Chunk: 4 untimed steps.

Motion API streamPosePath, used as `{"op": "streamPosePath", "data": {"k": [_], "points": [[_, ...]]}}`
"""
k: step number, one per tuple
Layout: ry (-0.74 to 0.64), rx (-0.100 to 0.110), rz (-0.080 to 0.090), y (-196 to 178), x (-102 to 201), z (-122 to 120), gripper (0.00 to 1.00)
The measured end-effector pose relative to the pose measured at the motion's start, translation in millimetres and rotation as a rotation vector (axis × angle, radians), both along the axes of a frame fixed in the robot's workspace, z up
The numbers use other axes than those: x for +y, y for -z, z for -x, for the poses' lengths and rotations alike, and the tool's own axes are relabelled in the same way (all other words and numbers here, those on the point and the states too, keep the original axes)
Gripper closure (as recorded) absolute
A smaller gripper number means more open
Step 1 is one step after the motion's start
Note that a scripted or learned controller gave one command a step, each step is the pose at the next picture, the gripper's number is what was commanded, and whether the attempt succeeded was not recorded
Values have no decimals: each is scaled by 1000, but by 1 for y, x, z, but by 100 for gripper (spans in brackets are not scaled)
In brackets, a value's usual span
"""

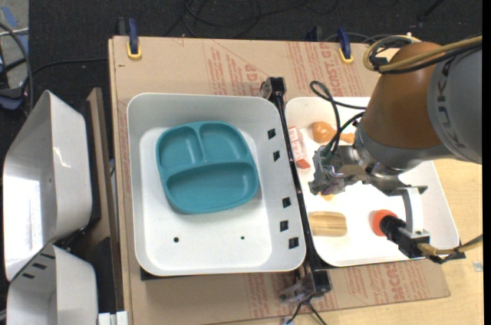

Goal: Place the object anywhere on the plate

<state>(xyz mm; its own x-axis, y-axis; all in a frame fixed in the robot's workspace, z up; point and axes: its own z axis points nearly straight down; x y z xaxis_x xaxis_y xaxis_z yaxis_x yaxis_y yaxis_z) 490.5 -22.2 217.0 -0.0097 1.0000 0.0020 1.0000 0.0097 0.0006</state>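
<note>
- Your gripper (328, 176) hangs low over the right bin (441, 197), near its left wall; you cannot tell how far it is open or whether it has anything.
- Below it lies a tan bun-like object (327, 224), apart from it; an orange piece (322, 131) sits above, a red one (380, 221) to the right.
- The teal plate (206, 166) rests in the left bin (146, 185), with bare white floor below it.
- Red print on the desk (230, 63) is upside down, unreadable.
</note>
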Motion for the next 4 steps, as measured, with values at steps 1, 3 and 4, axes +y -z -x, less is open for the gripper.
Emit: {"op": "streamPosePath", "data": {"k": [1,3,4], "points": [[1,1,0,0,62,-5,100],[0,2,1,-3,178,7,100],[0,1,1,-3,232,3,100]]}}
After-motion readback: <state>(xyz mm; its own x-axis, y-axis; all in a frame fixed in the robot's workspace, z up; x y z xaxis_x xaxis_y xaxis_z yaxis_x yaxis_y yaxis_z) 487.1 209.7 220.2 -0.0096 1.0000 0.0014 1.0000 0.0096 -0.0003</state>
